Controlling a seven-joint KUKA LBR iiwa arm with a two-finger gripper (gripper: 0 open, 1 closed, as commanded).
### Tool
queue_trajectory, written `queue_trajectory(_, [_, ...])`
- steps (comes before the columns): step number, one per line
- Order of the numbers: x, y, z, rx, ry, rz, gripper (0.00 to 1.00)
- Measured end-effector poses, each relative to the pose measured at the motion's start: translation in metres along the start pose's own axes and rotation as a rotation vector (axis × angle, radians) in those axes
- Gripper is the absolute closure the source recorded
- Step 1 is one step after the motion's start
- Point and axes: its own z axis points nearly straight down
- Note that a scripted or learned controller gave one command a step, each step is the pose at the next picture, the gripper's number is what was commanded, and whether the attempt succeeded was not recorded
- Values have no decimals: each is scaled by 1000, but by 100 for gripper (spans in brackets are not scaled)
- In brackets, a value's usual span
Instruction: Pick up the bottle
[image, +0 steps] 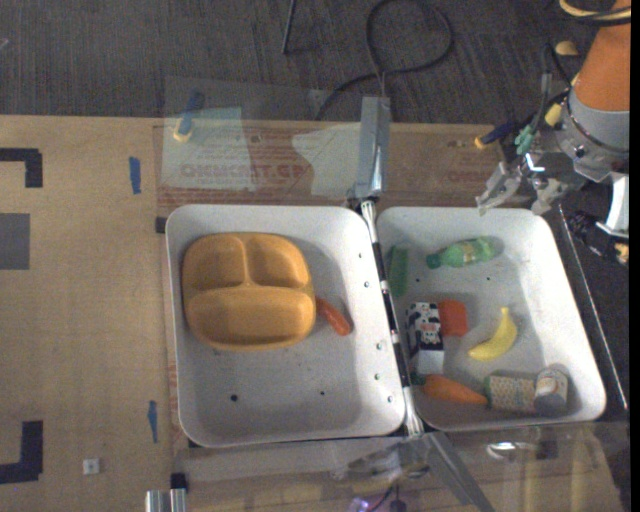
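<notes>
Above right bin's far rim: two-finger gripper (516, 186), jaws spread, holding nothing. Approach step. Next: descend over lying green plastic bottle (462, 253), straddle body, close.

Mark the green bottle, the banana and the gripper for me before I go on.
green bottle (462, 253), camera view, middle of its body.
banana (497, 336), camera view, middle of its curve.
gripper (518, 187), camera view, midway between its fingertips.

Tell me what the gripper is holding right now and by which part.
Nothing. The gripper is above the right bin's top rim, apart from the green bottle lying inside the bin.
</notes>
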Motion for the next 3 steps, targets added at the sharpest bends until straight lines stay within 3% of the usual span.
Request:
queue_trajectory(1, [24, 25, 151, -17, -4, -140, 0])
queue_trajectory(2, [-23, 28, 190, -12, -3, -143, 0])
queue_trajectory(3, [-45, 28, 140, -4, -2, 67, 0])
